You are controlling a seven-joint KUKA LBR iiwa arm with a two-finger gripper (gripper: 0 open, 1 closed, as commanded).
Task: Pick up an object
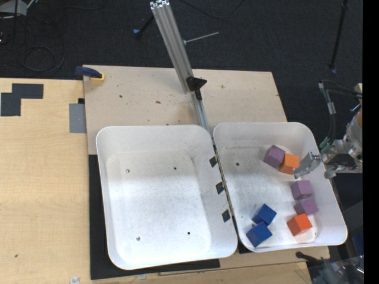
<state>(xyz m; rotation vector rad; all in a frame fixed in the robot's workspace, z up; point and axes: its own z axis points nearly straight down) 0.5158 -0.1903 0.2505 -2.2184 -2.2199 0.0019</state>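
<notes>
Gripper (309,163) sits at the right bin's (249,136) right rim, can't tell its state, nothing visibly held; the nearest orange cube (289,163) touches a purple cube (274,156) at centre-right of frame, so a descent likely clips both or the rim.

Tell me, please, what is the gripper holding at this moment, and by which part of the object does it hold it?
Nothing is held. The gripper hovers at the right bin's right edge, beside an orange cube, with no object between its fingers.
</notes>
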